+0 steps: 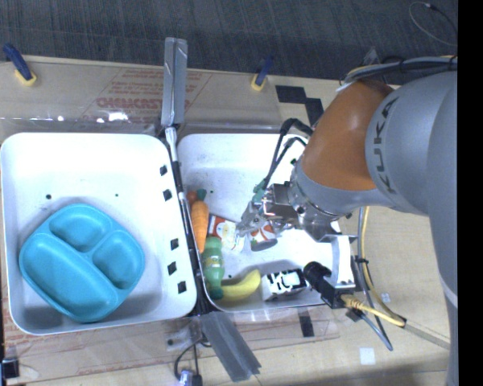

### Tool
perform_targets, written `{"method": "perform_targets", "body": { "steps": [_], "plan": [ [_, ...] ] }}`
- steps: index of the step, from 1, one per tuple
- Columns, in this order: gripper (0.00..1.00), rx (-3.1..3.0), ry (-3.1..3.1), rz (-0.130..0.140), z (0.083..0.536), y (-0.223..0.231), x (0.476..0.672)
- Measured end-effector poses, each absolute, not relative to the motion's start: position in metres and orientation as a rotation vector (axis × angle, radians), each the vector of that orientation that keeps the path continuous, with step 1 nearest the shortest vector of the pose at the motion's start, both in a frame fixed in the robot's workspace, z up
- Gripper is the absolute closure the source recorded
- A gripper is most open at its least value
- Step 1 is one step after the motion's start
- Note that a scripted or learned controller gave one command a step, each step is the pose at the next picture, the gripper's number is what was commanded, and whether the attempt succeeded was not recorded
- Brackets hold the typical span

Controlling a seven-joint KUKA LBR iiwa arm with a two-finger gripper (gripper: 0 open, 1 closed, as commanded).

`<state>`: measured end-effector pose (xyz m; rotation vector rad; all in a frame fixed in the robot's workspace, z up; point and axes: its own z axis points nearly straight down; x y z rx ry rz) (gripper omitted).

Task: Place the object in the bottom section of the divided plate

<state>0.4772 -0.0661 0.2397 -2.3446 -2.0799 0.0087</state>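
Camera view — "KUKA" reads on the arm point(402, 151); its jaws' point(253, 225) opening cannot be told.

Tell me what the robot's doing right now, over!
Gripper low in the right bin, fingers unclear. Carrot, green bottle and banana lie along the bin's left side. Blue divided plate waits in left bin.

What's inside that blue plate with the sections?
The blue plate shows three bare sections, nothing lying in them. It sits in the left bin; whatever lies under the plate is covered.
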Motion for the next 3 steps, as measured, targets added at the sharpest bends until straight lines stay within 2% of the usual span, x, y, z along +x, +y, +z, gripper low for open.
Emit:
{"method": "perform_targets", "body": {
  "steps": [1,2,3],
  "plan": [
    [1.00,-2.059,-2.362,0.010,0.188,0.009,0.476],
    [1.00,-1.768,-2.593,0.006,0.189,0.068,0.508],
    [1.00,-1.478,-2.768,0.005,0.222,0.112,0.550]
  ]
}}
